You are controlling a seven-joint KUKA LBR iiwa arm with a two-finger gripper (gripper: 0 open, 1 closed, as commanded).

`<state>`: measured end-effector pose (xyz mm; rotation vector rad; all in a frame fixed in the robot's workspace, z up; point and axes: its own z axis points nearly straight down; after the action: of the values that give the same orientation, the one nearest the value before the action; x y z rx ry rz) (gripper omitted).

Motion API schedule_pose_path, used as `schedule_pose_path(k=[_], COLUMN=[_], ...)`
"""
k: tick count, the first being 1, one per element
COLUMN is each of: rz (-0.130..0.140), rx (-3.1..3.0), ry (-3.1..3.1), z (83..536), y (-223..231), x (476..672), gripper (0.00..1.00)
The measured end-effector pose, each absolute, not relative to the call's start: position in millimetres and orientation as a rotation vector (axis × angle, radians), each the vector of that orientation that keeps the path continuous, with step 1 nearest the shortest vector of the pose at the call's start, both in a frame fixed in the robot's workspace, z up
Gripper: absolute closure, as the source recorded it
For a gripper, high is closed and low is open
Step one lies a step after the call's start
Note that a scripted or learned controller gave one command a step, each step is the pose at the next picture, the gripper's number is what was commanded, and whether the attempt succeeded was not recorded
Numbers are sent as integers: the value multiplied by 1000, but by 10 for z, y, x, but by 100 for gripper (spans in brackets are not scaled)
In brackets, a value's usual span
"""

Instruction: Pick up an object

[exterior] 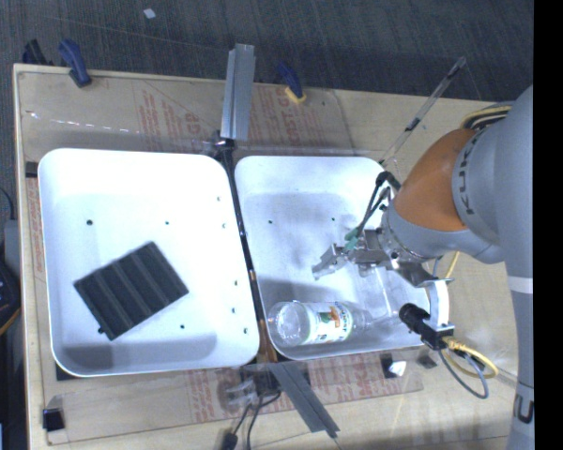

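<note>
Clear plastic bottle [315, 323] lies on its side along the right bin's near wall; dark ribbed slab [131, 289] lies flat in the left bin.

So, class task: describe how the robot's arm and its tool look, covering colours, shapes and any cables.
The arm is bulky, rounded and grey, with an orange band above the wrist. Thin dark and green cables run down to the tool, a small pale metal part. A black fitting with a yellow cable sits beside it.

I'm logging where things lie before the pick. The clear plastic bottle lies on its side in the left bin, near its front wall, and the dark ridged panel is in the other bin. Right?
Not quite. The camera view shows the clear plastic bottle on its side near the front wall of the right bin, and the dark ridged panel in the left bin.
</note>
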<state>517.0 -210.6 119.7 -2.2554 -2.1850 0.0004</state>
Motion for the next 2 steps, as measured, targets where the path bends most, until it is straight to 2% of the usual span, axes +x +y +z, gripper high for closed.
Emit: schedule_pose_path(k=[1, 2], rz=[0, 1], rx=[-2135, -2062], ry=[-2302, -2364], z=[1759, 1633], y=[-1614, -1875], x=[4771, 4766], gripper=[0, 0])
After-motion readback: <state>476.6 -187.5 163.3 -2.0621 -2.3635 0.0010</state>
